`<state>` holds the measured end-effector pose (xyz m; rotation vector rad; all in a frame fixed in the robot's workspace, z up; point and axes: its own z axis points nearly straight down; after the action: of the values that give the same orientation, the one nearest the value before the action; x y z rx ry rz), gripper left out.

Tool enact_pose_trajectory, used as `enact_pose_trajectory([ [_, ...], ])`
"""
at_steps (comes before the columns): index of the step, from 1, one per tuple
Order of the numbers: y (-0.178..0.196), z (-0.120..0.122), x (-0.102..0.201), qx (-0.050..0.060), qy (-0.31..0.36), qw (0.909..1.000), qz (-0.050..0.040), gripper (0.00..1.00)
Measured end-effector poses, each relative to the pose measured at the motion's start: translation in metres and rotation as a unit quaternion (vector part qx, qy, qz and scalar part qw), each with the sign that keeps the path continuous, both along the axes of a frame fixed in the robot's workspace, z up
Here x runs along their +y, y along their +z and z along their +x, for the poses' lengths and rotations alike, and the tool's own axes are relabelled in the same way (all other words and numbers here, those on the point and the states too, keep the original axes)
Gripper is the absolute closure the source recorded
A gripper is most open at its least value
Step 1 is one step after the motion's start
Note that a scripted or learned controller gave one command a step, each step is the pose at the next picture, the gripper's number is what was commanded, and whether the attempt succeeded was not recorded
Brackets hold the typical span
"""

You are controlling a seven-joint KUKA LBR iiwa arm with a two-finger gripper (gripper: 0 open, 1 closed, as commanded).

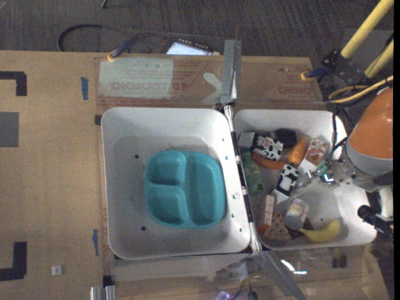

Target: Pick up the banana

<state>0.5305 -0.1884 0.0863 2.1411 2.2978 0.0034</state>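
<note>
The yellow banana (323,232) lies near the front edge of the right bin (356,220), curved side down, its left tip close to a small tin can (295,212). The grey arm with its orange band (375,136) comes in from the right over this bin. My gripper (320,177) hangs above the bin's middle, behind the banana and apart from it. Nothing visibly hangs from it.
The right bin also holds two cow-patterned blocks (269,146), an orange carrot-like piece (298,150), a green item (252,175) and small packets (270,210) on its left side. The left bin (125,136) holds a teal divided plate (185,188). A metal divider (237,167) separates the bins.
</note>
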Motion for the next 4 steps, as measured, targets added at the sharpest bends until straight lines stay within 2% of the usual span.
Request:
enact_pose_trajectory([
  [1,0.184,-0.050,-0.036,0.000,0.000,1.0000,-0.0013,0.00],
  [2,0.060,-0.049,-0.034,-0.002,0.001,1.0000,-0.0012,0.00],
  [3,0.176,-0.050,-0.035,0.000,-0.009,1.0000,-0.0013,0.00],
  [4,0.052,-0.037,-0.033,-0.021,0.009,0.9997,-0.0065,0.00],
])
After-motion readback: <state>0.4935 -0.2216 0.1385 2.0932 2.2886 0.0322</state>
